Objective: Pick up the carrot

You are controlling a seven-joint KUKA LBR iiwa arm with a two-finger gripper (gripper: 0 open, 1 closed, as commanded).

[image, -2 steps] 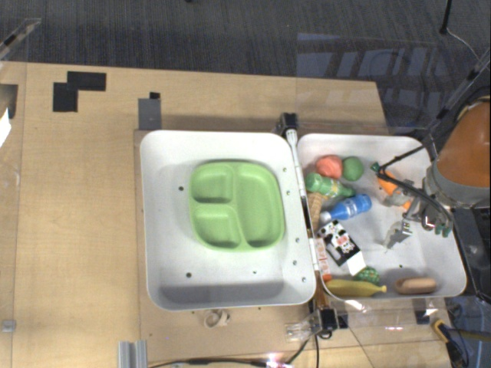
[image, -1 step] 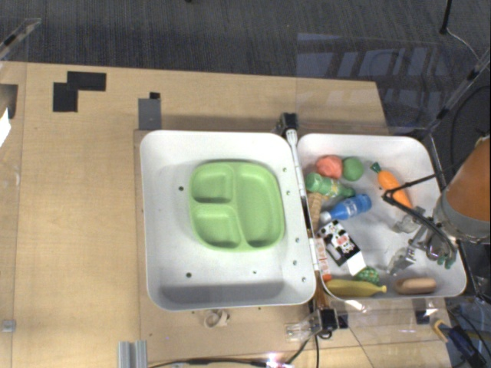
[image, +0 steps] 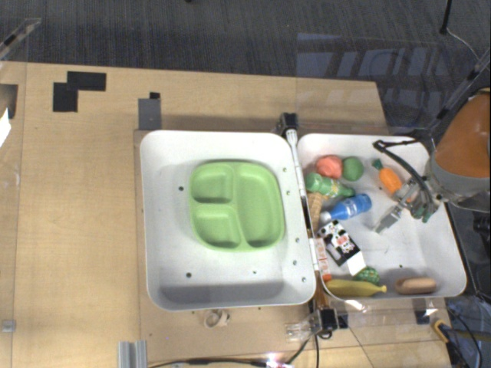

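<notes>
No readable text from my feed; the black-and-white carton [image: 338,242] in the right bin [image: 437,240] has print too blurred to read.

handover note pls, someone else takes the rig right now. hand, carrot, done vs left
Hand: low over the right bin, just below and right of the carrot; nothing visible between its fingers, and whether they are open or shut is unclear.
Carrot: lying on the floor of the right bin, upper middle, right of the green ball.
Green tray: in the left bin.
Done: arm has reached in beside the carrot.
Left: grasp the carrot and lift it.
</notes>
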